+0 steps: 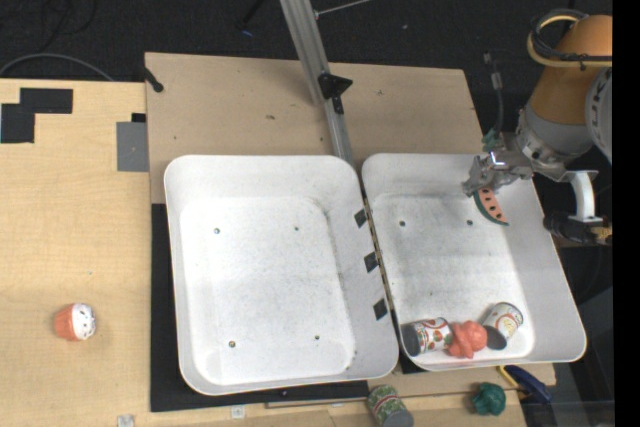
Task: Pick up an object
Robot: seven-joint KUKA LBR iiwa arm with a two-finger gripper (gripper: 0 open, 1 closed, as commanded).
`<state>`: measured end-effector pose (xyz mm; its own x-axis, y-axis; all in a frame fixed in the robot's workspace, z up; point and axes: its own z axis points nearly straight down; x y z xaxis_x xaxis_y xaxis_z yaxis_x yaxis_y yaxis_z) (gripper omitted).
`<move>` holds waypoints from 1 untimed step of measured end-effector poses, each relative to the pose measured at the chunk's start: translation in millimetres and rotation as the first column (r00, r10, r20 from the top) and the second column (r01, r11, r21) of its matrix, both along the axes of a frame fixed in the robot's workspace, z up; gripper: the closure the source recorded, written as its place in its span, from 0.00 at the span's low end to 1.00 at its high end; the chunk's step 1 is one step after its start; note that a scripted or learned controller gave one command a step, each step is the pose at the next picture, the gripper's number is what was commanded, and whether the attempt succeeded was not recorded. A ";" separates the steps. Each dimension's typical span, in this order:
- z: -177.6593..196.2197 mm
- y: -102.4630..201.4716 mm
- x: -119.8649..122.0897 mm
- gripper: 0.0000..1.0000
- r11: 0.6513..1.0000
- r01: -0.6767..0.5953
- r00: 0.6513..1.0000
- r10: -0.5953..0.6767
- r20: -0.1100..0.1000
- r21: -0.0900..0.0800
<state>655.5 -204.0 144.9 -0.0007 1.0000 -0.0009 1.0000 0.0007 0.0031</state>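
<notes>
My gripper (484, 179) hangs over the far right part of the right bin (440, 245). Its fingers are shut on a red watermelon-slice toy with a green rim (491, 206), which dangles just below them, over the bin's back right edge. In the front corner of the same bin lie a red-labelled can (428, 335), a small red figure (465, 340) and a second can (503, 323), close together and well away from the gripper.
The left bin (260, 275) sits beside the right one. A can (385, 405) and a green lump (488, 399) lie outside on the bench's front edge. An orange-and-white ball (75, 322) rests on the wooden table at left. A metal rail (305, 25) slants down to the bins' joint.
</notes>
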 end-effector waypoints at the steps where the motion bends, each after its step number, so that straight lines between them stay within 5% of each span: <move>1: 53.8 -1.2 0.9 1.00 1.000 0.000 1.000 0.000 0.002 -0.001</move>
<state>656.5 -205.2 198.7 -0.0006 1.0000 -0.0016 1.0000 0.0006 0.0047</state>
